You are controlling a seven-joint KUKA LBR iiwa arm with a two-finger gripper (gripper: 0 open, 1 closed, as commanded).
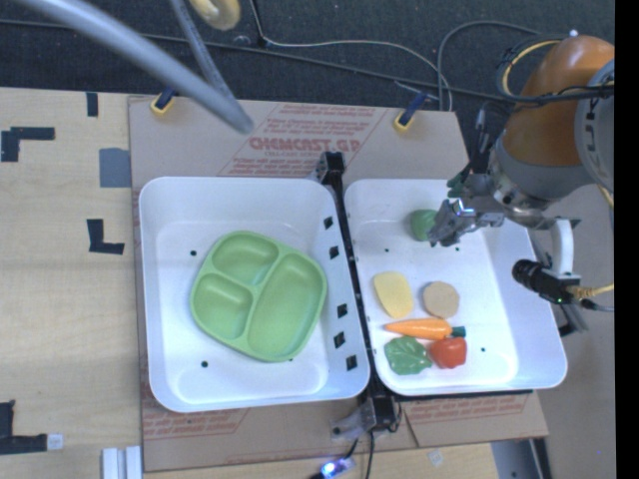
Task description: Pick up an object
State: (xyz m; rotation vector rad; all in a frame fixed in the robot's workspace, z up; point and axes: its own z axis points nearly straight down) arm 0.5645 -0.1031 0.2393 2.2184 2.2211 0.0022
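Note:
My gripper [446, 226] hangs low over the back of the right bin [499, 367], its tips right beside a small green object [421, 224] that lies at their left. I cannot tell whether the fingers touch it. Nearer the front of that bin lie a yellow oval piece [393, 293], a tan round piece [440, 299], an orange carrot [417, 328], a green leafy piece [405, 355] and a red tomato [450, 352].
The left bin [165, 267] holds a light green divided plate [260, 295]. A black divider [344, 267] runs between the two bins. Both bins rest on a cardboard sheet [300, 138] on the wooden bench.

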